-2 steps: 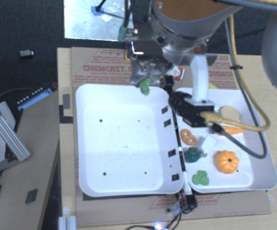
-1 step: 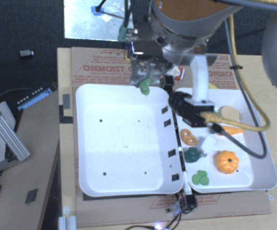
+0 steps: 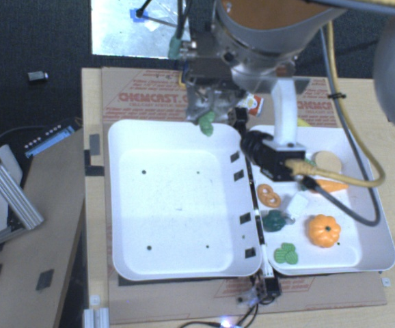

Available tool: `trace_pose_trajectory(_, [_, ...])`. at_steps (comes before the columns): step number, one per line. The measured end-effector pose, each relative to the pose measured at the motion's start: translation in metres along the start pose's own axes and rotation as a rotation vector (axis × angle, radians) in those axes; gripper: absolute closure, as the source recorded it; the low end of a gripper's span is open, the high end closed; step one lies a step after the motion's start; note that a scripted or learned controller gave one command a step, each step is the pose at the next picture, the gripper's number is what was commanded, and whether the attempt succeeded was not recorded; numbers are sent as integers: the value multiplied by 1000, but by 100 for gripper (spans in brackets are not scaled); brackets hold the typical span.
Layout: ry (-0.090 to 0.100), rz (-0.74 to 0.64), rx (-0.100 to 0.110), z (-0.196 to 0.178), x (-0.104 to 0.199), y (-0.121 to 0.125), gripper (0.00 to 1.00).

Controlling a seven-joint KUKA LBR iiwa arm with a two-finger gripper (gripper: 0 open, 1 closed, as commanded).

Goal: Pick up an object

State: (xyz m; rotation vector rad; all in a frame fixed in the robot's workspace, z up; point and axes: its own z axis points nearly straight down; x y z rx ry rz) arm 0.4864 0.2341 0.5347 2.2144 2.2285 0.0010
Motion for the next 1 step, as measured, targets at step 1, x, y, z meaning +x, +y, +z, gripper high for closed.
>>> trace_pose_trajectory(1, [0, 0, 0, 0, 0, 0, 100])
